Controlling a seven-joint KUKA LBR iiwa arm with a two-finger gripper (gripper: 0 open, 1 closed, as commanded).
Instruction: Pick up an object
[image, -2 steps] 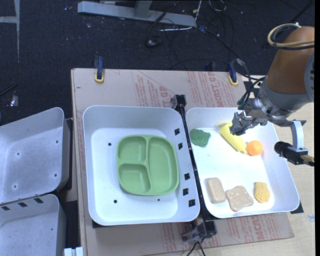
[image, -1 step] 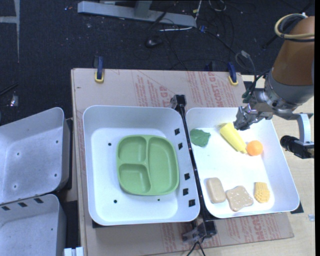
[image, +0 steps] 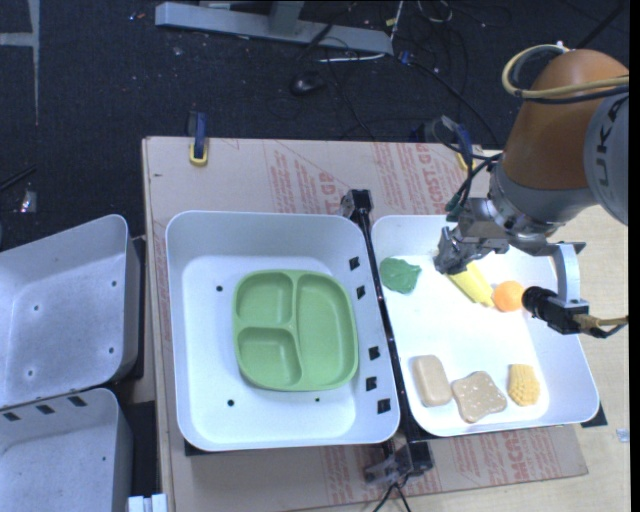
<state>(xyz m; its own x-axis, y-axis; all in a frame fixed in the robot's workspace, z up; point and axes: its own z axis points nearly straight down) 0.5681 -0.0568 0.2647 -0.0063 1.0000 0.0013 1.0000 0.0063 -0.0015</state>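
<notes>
In the right bin lie a green leaf-shaped piece, a yellow banana-like piece, an orange ball, a tan oval biscuit, a tan toast slice and a yellow corn cob. My gripper hangs low over the bin's upper middle, right at the upper end of the yellow piece and just right of the green piece. Nothing shows between its fingers from this angle.
The left bin holds a green divided plate. A black divider runs between the bins. The arm's orange band looms over the right bin's far corner. Two white lids lie left of the bench.
</notes>
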